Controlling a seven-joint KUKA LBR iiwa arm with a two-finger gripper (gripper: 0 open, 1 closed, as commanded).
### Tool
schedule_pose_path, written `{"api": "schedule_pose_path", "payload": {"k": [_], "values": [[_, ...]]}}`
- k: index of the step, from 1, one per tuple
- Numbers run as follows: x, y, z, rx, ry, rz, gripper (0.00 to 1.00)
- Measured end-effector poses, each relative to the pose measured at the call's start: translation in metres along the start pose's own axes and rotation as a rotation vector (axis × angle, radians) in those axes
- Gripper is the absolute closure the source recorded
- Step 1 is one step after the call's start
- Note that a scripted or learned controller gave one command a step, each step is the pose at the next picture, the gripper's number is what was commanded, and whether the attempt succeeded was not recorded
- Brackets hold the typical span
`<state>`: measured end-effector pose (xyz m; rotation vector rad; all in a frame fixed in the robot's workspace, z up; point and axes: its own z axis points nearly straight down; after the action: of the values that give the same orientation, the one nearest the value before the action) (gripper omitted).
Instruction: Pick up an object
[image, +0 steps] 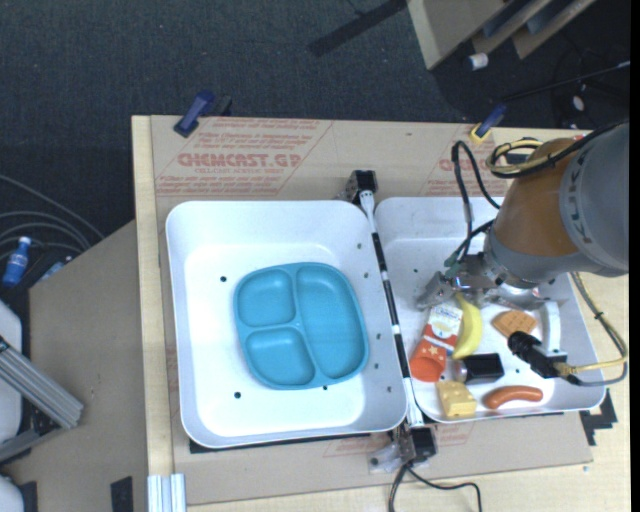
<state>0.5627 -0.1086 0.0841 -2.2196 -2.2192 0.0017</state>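
Reaching into right bin (400, 225), arm (545, 215) low over banana (468, 330) and ketchup bottle (434, 345) near centre. Jaw state: cannot tell. Approach step, judged; next needs centred descent, closing.

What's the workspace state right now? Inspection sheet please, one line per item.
Surface: bench with two white bins; left bin, right bin.
Job's things: in right bin, banana, ketchup bottle, sausage, yellow block, black block, toast-like piece.
Clutter: blue divided plate in left bin.
Grippers: gripper low over the right bin's pile, fingers unclear.
Cables: black cable along the arm.
Surroundings: dark carpet, blue clamp.
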Motion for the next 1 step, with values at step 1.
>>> {"api": "schedule_pose_path", "payload": {"k": [1], "values": [[-0.0001, 0.0007, -0.0104, -0.002, 0.0, 0.001, 1.0]]}}
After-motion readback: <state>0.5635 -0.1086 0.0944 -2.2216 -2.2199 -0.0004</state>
